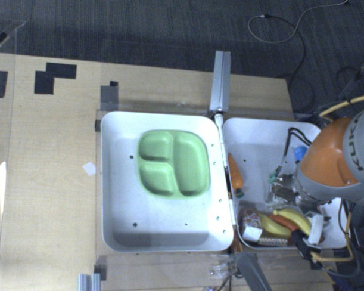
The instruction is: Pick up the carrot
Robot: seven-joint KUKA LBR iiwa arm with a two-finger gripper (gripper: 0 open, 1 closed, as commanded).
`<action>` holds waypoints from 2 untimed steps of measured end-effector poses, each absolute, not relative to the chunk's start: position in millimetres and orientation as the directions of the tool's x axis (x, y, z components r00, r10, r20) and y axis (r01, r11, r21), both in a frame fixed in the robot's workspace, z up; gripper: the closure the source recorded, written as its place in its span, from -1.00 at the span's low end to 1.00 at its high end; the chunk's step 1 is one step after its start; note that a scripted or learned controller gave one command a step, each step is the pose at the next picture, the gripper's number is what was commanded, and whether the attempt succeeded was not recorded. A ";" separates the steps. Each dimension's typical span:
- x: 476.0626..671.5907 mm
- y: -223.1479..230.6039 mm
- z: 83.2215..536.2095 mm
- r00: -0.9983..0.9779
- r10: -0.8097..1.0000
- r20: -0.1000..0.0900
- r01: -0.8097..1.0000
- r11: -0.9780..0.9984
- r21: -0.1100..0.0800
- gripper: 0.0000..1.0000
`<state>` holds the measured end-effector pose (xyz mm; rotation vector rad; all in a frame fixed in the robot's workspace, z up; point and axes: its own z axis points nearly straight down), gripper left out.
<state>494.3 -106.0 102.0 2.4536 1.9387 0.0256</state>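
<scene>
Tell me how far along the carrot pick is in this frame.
Nothing looks done yet: the carrot lies in the right bin, against its left wall beside the divider. In hand: the arm is over the right bin's right side, its gripper above the pile of bananas, apart from the carrot. Left: move across to the carrot, grasp it and lift.

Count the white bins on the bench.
2: the shallow white left bin holding a green divided plate; the shallow white right bin holding an orange carrot, partly under the arm.
</scene>
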 end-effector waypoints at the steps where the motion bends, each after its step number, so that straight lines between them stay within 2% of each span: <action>1: 501.6 -143.0 211.4 0.391 0.920 0.001 0.920 -0.391 0.004 1.00; 2: 531.6 -196.2 240.3 0.435 0.900 0.000 0.900 -0.435 0.004 1.00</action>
